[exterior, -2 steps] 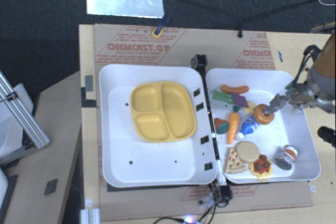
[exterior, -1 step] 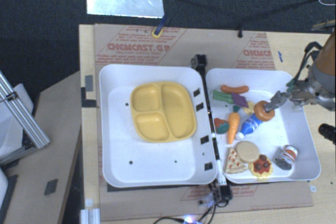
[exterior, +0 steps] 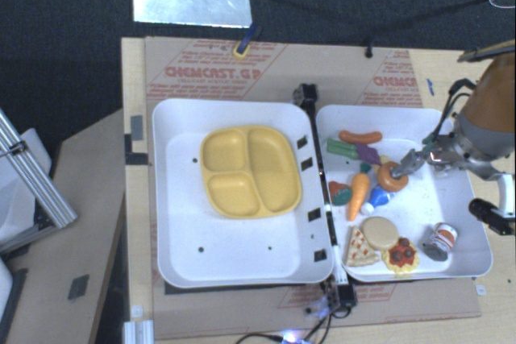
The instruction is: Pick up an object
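Observation:
The right bin (exterior: 463, 209) holds a cluster of toy foods: a red sausage (exterior: 359, 137), a green pod (exterior: 342, 148), a purple piece (exterior: 368, 155), a carrot (exterior: 357, 195) and an orange round piece (exterior: 392, 177). Nearer the front lie a round biscuit (exterior: 380, 233), a pizza slice (exterior: 360, 250), a small pizza round (exterior: 401, 255) and a tin can (exterior: 439, 240). My gripper (exterior: 403, 166) comes in from the right and sits low over the orange round piece, its tip right at that piece's upper right edge. I see nothing lifted.
The left bin (exterior: 173, 173) carries a yellow divided plate (exterior: 248, 171). A black hinged divider (exterior: 316, 173) runs between the bins. A small blue piece (exterior: 379, 197) and a red piece (exterior: 339, 192) lie beside the carrot. The arm's grey body (exterior: 488, 133) overhangs the right bin's far right side.

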Tool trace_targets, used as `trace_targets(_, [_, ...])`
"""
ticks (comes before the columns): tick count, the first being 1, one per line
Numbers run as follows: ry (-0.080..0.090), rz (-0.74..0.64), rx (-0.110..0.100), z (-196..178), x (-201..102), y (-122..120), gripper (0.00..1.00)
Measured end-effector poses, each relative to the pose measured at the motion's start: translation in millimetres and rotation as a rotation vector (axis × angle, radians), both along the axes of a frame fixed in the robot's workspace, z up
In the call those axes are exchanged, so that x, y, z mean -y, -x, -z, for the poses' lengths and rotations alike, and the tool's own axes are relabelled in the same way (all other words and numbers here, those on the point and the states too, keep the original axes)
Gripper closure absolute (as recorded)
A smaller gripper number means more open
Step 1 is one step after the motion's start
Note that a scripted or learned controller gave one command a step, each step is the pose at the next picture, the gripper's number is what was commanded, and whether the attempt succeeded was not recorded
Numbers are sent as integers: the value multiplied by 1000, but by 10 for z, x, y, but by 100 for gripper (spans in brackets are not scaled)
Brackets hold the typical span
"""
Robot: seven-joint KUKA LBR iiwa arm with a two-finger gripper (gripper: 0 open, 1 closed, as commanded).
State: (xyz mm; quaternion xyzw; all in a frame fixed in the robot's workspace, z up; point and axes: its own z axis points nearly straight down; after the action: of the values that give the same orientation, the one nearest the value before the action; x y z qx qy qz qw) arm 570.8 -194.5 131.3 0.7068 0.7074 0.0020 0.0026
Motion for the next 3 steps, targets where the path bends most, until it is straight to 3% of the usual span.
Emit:
trace_targets(1, [1, -2, 1, 102, -6, -7, 0])
trace_targets(2, [1, -2, 0, 17, -1, -4, 100])
trace_targets(3, [2, -3, 1, -620, 7, 25, 100])
